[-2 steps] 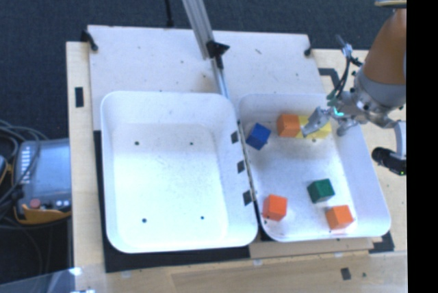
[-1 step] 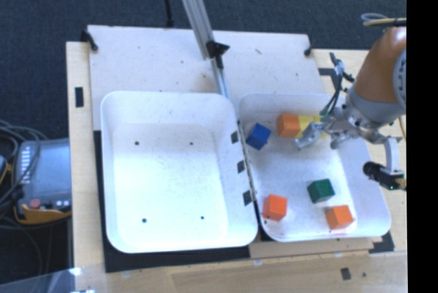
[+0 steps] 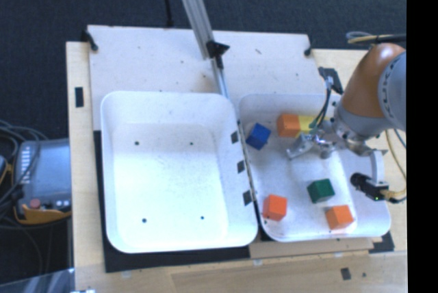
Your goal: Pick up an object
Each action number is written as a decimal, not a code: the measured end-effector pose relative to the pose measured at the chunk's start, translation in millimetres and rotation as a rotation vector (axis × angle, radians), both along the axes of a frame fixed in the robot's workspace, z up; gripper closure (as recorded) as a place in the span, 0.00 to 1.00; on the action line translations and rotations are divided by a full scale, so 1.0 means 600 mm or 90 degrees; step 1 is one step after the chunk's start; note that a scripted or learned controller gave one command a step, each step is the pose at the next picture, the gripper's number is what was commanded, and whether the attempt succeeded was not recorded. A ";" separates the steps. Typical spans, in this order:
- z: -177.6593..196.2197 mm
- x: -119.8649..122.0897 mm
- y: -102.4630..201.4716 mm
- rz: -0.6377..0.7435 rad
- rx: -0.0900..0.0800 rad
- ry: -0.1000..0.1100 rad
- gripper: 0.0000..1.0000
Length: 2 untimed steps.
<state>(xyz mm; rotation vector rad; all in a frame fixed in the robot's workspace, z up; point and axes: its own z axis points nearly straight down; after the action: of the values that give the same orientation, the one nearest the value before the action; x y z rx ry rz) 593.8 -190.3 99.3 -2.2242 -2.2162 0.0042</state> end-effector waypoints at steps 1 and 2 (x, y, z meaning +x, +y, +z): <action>0.024 0.002 -0.003 -0.003 -0.001 -0.004 1.00; 0.099 0.000 0.001 0.001 -0.001 -0.006 1.00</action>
<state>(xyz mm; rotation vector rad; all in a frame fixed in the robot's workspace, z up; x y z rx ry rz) 593.7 -189.6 158.5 -2.2282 -2.2220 -0.0043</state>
